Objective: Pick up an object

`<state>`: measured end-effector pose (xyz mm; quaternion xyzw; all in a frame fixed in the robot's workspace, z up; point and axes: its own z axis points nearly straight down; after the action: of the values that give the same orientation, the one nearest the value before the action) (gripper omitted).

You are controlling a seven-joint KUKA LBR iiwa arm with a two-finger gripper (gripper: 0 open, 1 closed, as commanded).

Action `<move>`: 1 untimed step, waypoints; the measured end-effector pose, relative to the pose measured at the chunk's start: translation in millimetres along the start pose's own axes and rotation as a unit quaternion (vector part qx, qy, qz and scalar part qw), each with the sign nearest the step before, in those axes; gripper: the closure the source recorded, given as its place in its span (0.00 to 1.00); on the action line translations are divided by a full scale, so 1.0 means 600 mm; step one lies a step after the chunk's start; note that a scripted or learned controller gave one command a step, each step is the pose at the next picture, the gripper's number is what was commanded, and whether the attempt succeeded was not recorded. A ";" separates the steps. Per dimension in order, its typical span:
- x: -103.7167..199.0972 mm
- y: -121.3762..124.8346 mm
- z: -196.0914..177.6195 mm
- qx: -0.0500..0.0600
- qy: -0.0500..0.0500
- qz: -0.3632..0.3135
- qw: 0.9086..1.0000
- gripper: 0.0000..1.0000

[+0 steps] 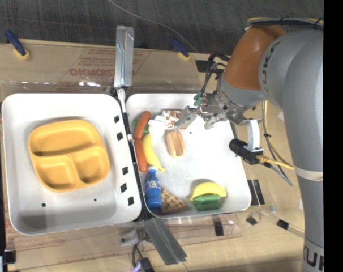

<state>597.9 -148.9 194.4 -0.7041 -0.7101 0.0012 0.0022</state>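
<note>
The end effector [189, 118] hangs over the right shallow white bin [231, 169] at about its 12 o'clock, its two fingers spread apart with nothing between them. Just below them, towards 6 o'clock, lies a tan toy hot dog in a bun [175, 143]. A yellow compartmented plastic tray [68, 153] fills the left white bin [18, 208].

The arm [299, 89] is showing smooth grey casing. An orange band [248, 58] is wrapping it above the wrist, with thin cables trailing nearby.
</note>
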 end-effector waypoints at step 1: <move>0.044 -0.086 0.150 0.002 0.001 -0.085 0.996 0.00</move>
<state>545.6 -123.1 104.7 -0.6413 -0.7672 0.0018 0.0038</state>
